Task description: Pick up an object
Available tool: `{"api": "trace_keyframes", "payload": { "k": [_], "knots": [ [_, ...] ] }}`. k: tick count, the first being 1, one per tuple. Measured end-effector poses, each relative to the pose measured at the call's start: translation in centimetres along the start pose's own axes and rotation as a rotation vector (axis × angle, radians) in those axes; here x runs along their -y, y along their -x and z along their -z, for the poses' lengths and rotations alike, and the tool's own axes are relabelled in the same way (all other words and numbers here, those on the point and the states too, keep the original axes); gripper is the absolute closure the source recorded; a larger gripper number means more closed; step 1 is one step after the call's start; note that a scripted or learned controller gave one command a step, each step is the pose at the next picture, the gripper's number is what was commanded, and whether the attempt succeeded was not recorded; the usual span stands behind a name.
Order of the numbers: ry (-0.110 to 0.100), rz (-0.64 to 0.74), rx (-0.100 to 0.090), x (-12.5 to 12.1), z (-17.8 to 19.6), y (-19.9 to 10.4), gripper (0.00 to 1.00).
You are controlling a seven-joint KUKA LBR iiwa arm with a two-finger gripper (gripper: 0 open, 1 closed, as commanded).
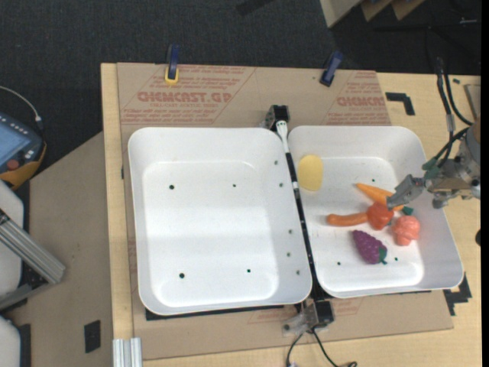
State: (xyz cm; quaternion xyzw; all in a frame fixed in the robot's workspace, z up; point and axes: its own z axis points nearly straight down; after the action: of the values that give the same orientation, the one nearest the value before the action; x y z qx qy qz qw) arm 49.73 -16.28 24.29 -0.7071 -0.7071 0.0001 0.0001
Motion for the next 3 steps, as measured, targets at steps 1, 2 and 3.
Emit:
{"api": "trace_keyframes", "payload": {
  "k": [1,2,3],
  "knots": [
    [-0.009,0.007,-0.005,-2.6,-9.9,-6.3,0.00],
    [-0.003,0.001,-0.001,-4.0,-16.2,-6.4,0.00],
    [0.002,-0.001,0.001,-4.1,-14.8,-6.3,1.00]
  ]
}}
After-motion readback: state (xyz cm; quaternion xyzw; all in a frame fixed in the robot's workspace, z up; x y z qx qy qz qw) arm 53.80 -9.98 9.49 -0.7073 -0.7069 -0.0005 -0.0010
